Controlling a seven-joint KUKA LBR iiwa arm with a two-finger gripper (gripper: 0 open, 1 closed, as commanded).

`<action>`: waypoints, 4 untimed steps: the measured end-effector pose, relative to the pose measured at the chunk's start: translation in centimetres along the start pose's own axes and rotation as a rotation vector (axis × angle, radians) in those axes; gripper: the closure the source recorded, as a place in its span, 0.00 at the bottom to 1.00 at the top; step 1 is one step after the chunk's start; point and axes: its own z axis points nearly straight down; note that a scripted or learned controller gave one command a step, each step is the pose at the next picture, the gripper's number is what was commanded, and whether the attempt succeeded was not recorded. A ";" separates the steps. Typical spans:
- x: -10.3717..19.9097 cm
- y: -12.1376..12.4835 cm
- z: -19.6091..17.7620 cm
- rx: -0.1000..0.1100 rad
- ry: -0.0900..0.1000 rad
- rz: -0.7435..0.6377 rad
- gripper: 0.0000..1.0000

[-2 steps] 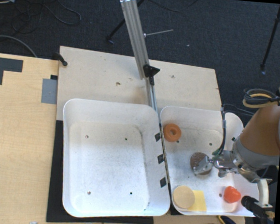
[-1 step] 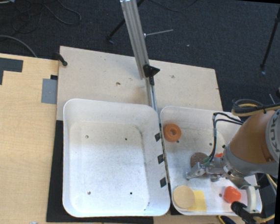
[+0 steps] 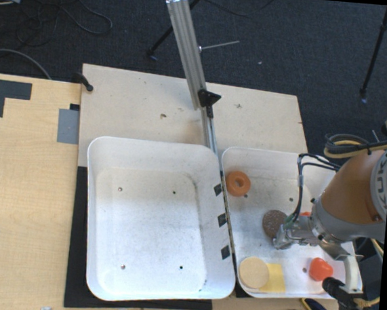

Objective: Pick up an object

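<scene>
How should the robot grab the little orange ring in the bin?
The orange ring seems to lie flat in the right bin, with bare floor around it. Probably best to come straight down from above and pinch across its rim, or put one finger through the hole and one outside.

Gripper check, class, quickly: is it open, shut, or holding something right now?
Gripper: cannot be told. It sits low in the right bin, right beside the grey-brown round object; nothing is visibly held.

Open floor between orange ring point(image 3: 238, 183) and tan disc point(image 3: 254, 272)
</scene>
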 end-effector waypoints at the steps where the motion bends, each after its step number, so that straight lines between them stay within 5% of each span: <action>1: -1.0 -0.4 -5.4 -0.004 -0.003 -0.001 1.00; 2: -1.1 -0.3 -10.1 -0.004 -0.003 -0.009 1.00; 4: 9.1 3.3 -11.6 0.000 0.000 -0.013 1.00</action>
